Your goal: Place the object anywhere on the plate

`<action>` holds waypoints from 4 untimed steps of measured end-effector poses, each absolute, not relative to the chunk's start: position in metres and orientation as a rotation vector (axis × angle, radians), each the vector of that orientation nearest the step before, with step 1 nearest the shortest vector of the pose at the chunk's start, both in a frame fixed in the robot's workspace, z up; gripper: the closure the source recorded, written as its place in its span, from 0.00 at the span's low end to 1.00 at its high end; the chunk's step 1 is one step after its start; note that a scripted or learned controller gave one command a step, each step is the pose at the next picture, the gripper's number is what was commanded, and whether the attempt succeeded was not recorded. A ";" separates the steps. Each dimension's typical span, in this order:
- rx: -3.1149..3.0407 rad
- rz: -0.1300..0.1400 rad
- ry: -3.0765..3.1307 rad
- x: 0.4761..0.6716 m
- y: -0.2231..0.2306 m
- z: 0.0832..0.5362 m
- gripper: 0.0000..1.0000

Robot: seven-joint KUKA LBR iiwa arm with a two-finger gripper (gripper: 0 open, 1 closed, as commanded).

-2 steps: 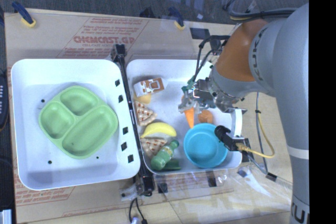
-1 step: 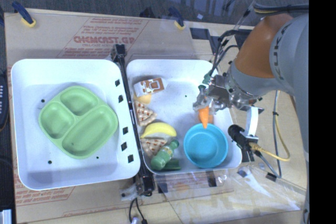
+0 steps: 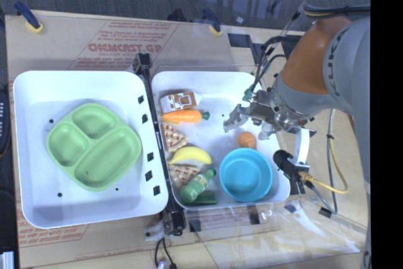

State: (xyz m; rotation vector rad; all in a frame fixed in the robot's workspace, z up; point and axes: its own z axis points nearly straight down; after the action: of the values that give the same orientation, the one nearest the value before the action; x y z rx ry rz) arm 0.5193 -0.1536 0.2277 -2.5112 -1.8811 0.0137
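A green divided plate (image 3: 94, 145) lies in the left bin (image 3: 38, 88). In the right bin (image 3: 214, 82), my gripper (image 3: 249, 127) hangs open just above a small orange ball (image 3: 247, 140), its fingers spread to either side of the ball's upper edge. Nothing is held between them. The ball rests on the bin floor, touching the rim of a blue bowl (image 3: 246, 174).
Along the right bin's left side lie a toy bread slice (image 3: 178, 101), a carrot (image 3: 183, 116), two waffle pieces (image 3: 173, 135), a banana (image 3: 191, 155) and a green bottle (image 3: 198, 186). The arm's wrist and cables (image 3: 302, 154) overhang the bin's right wall.
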 end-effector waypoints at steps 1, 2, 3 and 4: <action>-2.515 0.017 -1.857 0.474 -0.139 0.138 0.00; -2.453 0.004 -1.954 0.561 -0.093 0.100 0.00; -2.660 0.026 -1.648 0.654 -0.090 0.089 0.00; -2.447 0.005 -1.967 0.644 -0.105 0.176 0.00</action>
State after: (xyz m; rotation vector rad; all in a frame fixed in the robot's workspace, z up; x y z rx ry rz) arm 0.6444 -0.1052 0.1756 -2.4473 -1.9669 0.0046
